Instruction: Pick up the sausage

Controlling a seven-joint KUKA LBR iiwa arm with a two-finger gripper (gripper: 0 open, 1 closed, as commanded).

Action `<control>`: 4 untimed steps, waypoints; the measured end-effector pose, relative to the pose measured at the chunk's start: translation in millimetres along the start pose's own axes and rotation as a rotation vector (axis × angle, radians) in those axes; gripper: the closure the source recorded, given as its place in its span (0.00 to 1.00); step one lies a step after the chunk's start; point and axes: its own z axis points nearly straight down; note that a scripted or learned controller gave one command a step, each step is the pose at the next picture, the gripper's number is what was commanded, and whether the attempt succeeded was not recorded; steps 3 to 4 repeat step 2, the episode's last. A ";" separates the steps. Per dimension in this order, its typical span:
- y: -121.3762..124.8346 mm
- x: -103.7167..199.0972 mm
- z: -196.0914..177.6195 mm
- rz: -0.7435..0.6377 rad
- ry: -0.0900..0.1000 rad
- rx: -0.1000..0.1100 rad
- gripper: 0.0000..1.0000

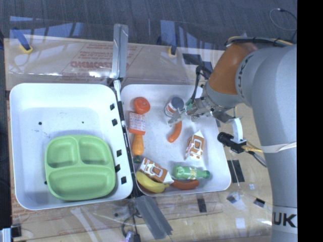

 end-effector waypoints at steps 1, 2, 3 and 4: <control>1.2 0.3 -8.7 -0.005 -0.001 0.000 1.00; 4.0 28.9 -131.5 0.113 0.001 0.000 1.00; 4.0 28.9 -131.5 0.113 0.001 0.000 1.00; 4.0 28.9 -131.5 0.113 0.001 0.000 1.00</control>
